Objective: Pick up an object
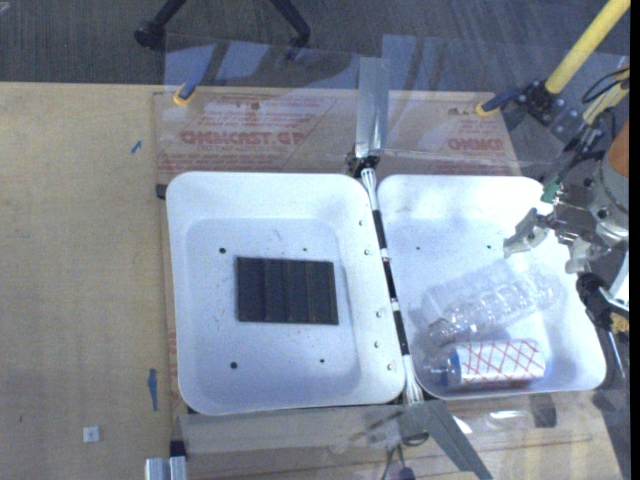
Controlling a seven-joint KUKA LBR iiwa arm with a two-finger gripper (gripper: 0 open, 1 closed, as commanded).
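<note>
In the right bin (440,203), a clear crumpled plastic bottle (490,306) lies on its side. In front of it rests a red-and-white checked package (502,361) with a blue end. A flat black ribbed panel (286,290) sits in the middle of the left bin (200,218). My gripper (549,247) hovers over the right bin's far right side, just above and behind the bottle's right end. Its fingers (522,236) are spread open with nothing between them.
The two bins meet at a central ridge (385,268). A clear acrylic sheet (250,133) stands behind them. Yellow-handled clamps (580,43) and cables sit at the back right. Bare wooden bench (70,268) stretches to the left.
</note>
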